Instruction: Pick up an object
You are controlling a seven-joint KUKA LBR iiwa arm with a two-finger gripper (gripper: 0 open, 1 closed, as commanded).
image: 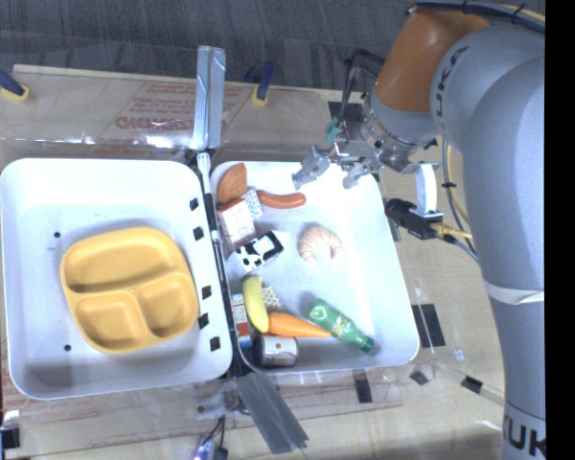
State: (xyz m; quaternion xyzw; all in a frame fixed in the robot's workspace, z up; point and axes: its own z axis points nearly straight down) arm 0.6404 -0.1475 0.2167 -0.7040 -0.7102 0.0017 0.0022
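The gripper (331, 168) hangs with fingers spread wide, holding nothing, above the right bin (388, 286), near the sausage (280, 199) and croissant (319, 242).

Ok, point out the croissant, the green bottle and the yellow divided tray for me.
croissant (319, 241), camera view, middle of its crust.
green bottle (337, 324), camera view, middle of its body.
yellow divided tray (125, 257), camera view, floor of its long top compartment.

We're seeing a tray (125, 286) sitting in the left bin (19, 257); the right bin (383, 286) is holding a croissant (319, 241), with a carrot (297, 327) and bottle (340, 324) lying nearer us.
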